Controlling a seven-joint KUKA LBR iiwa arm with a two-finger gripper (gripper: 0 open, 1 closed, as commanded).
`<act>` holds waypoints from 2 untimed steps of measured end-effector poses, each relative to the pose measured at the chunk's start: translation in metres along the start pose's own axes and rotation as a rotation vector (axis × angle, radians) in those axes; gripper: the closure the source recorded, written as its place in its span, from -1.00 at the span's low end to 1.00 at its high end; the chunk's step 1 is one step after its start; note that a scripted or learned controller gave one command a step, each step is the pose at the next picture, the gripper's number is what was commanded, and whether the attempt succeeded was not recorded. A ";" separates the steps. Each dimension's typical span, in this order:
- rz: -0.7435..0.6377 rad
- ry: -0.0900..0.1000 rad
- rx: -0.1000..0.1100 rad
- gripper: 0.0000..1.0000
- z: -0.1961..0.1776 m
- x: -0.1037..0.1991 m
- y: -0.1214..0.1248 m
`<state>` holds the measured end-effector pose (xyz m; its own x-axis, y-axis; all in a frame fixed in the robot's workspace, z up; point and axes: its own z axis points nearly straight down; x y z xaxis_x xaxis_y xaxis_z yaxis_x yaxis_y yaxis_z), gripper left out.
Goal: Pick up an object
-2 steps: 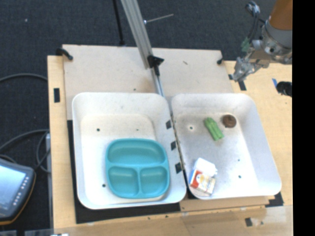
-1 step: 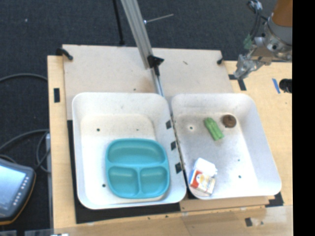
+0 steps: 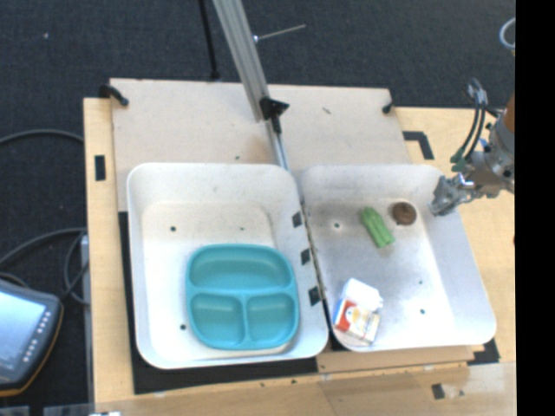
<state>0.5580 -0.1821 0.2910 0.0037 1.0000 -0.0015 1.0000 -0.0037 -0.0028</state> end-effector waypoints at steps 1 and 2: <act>0.001 0.000 -0.007 1.00 -0.012 0.001 0.003; 0.006 -0.001 -0.009 1.00 -0.022 -0.001 0.004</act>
<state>0.5619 -0.1827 0.3132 0.0095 1.0000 -0.0026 0.9999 -0.0095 0.0061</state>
